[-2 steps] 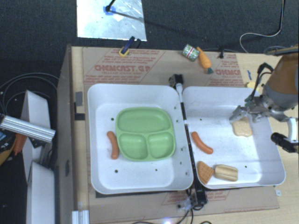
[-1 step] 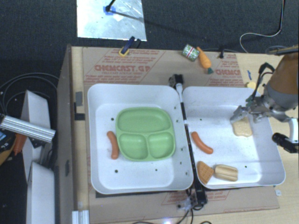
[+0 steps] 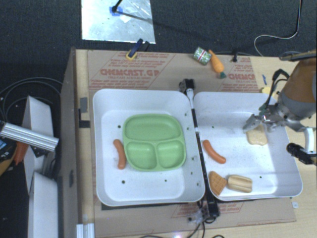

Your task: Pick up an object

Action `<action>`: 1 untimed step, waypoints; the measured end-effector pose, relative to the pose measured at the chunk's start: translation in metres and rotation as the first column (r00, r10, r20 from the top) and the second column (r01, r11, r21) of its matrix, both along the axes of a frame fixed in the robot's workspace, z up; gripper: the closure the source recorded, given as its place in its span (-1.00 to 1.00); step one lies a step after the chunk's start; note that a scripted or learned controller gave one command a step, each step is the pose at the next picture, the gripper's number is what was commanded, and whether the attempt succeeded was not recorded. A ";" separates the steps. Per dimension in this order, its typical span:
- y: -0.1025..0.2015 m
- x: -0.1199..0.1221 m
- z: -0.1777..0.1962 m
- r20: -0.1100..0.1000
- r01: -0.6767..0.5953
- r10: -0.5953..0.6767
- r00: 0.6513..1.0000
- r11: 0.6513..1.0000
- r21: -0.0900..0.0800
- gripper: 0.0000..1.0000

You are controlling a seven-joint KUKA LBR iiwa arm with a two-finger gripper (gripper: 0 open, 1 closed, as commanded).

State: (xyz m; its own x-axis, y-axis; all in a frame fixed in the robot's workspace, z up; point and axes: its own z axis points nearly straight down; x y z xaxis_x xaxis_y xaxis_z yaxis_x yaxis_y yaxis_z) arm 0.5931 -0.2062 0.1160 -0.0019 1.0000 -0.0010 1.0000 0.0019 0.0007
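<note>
The gripper [image 3: 258, 123] hangs low in the right bin [image 3: 233, 103], just above a pale bread piece [image 3: 257, 137]; whether its jaws are wide or narrow, I cannot tell. A sausage [image 3: 214, 151] lies near the bin's left wall.

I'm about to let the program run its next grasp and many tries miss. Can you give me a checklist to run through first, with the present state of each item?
1. Gripper is over the right bin: ok, it hangs at the bin's far right side.
2. A target lies right at the gripper: ok, the pale beige food piece sits just below it.
3. Piece already between the fingers: cannot tell; too blurred.
4. Neighbours clear of that target: ok, the orange sausage, waffle piece and bread roll lie apart from it.
5. Green tray and its sausage out of the way: ok, both in the left bin.
</note>
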 end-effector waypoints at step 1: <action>0.000 0.072 0.035 0.005 -0.003 0.003 1.000 1.000 -0.001 -1.00</action>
